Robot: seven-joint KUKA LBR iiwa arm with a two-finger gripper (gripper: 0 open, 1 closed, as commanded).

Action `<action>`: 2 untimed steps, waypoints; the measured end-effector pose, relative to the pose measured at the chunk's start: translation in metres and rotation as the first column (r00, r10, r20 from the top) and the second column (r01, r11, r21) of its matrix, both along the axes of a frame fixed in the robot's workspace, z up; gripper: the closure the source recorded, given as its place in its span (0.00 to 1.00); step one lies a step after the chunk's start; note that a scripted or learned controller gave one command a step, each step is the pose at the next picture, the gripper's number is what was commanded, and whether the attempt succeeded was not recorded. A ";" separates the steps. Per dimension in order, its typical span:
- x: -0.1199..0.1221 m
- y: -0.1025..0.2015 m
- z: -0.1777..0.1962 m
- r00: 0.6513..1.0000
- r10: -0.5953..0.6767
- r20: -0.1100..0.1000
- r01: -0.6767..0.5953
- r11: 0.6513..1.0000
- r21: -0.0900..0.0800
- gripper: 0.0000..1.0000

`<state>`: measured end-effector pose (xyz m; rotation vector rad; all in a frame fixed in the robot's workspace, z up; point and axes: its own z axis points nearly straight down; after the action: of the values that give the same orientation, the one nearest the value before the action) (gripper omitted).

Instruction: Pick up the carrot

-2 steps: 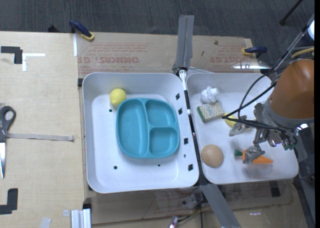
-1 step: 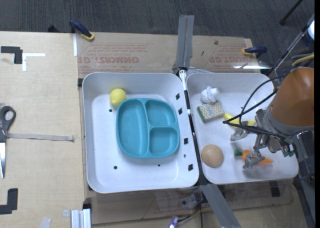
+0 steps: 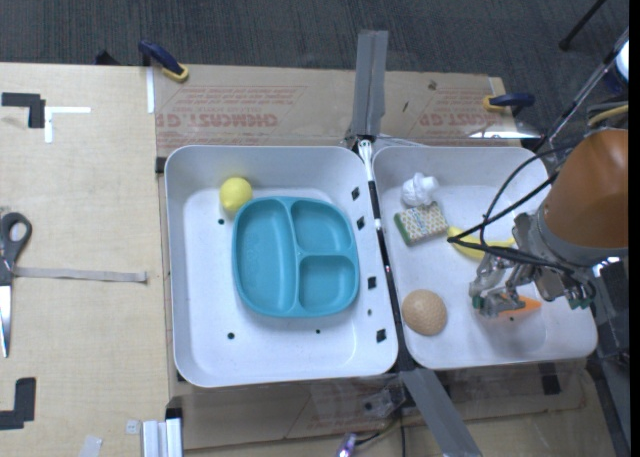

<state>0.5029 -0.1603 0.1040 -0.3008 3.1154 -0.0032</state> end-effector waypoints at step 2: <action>-0.008 0.008 -0.010 0.995 -0.101 -0.005 0.101 0.995 0.001 0.00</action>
<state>0.4950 -0.1522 0.0936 -0.1431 3.1317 -0.0011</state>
